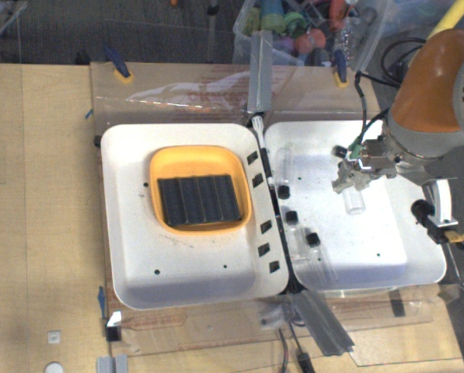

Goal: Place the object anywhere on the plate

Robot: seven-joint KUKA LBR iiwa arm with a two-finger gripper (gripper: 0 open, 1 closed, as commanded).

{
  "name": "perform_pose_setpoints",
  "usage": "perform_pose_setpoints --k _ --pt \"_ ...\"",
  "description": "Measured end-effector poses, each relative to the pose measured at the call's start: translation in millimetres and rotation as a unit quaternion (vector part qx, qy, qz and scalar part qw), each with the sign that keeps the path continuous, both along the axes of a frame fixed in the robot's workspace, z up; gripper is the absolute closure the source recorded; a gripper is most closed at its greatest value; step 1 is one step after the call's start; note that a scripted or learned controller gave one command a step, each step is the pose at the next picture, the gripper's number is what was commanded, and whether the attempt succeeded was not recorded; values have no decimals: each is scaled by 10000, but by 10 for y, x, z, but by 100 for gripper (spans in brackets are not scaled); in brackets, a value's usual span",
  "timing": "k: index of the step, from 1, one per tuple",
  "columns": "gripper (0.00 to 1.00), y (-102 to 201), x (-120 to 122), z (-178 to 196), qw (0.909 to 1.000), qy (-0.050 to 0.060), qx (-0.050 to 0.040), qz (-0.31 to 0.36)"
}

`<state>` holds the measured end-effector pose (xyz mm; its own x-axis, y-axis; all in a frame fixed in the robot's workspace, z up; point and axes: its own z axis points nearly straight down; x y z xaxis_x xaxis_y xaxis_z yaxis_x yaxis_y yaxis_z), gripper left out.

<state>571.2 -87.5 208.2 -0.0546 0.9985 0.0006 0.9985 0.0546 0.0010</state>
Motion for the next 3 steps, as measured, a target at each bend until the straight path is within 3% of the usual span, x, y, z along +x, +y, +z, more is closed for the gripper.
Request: perform_pose_setpoints --k 1,2,3 --pt "100 -128 552 -88 9914 -11 -11 1306" --pt "100 65 951 -181 9658 -20 -13 2591" --pt "100 264 965 298 9394 -27 -18 3427"
